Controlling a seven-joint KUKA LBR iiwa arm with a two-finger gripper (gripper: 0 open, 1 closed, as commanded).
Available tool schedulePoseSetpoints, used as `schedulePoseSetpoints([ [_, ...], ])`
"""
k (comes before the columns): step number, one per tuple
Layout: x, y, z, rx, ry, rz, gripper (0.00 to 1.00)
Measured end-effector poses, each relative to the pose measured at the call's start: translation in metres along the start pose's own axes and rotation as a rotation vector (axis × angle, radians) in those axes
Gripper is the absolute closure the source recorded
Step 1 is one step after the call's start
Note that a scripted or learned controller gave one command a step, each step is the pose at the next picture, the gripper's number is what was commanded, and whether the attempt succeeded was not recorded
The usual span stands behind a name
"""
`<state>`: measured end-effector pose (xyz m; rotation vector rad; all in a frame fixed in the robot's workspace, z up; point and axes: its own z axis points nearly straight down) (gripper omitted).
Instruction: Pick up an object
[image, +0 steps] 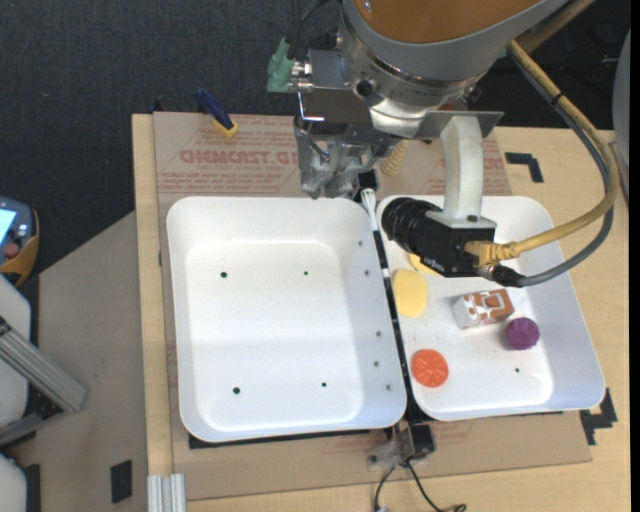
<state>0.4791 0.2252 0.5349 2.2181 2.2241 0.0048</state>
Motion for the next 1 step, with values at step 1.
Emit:
schedulePoseSetpoints([
  [1,-0.0008,0.0001,-0.0001,0.0,-0.001,0.002,1.0],
])
